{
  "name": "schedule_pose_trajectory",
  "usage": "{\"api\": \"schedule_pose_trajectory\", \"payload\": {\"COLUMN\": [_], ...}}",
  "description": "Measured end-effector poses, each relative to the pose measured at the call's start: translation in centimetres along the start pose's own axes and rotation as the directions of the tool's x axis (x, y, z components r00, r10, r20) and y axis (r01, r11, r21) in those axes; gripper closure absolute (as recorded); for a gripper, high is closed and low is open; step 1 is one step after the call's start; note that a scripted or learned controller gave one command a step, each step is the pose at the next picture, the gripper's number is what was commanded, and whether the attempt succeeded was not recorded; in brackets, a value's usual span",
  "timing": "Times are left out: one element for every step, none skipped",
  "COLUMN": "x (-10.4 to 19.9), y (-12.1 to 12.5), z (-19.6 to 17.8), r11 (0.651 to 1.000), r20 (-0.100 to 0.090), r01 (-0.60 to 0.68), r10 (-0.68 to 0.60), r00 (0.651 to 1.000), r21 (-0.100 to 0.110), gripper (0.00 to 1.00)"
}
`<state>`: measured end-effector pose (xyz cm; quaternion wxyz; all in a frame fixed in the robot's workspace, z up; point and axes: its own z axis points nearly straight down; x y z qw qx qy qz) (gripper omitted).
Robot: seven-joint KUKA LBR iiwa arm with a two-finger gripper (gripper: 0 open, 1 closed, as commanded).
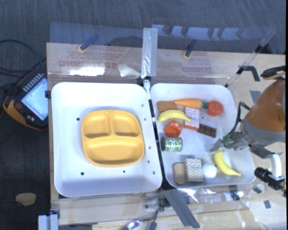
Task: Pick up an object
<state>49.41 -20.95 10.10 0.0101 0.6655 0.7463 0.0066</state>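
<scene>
Over the right bin (pixel 230 96), the gripper (pixel 222 145) hovers beside a banana (pixel 225 164) (finger spread indiscernible).

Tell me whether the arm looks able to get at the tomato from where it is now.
Probably yes. The tomato lies uncovered in the right bin, near its far right corner, with only the carrot close on one side. The end effector hovers over the same bin, above a banana, with nothing between.
</scene>
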Motion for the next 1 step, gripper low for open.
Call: {"api": "schedule_pose_trajectory", "payload": {"x": [10.06], "y": [2.31], "z": [-10.57], "r11": [0.999], "r20": [-0.007], "r01": [0.026], "r10": [-0.025], "r00": [1.000], "r21": [0.025], "gripper": [1.00]}}
